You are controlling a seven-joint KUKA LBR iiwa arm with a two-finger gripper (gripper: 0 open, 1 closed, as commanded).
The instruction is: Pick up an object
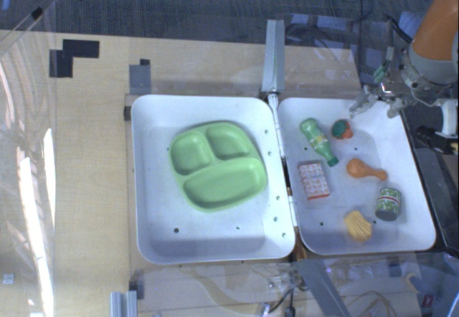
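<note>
The right bin holds several small objects: a green bottle lying on its side, a red and green toy fruit, an orange pear-shaped piece, a small patterned box, a green-labelled can and a yellow ridged piece. My gripper hangs over the bin's far right corner, above and to the right of the toy fruit. Its two fingers are spread open with nothing between them.
In the left bin lies a green divided plate. A metal post stands at the back between the two bins. Cables run across the floor behind the bench.
</note>
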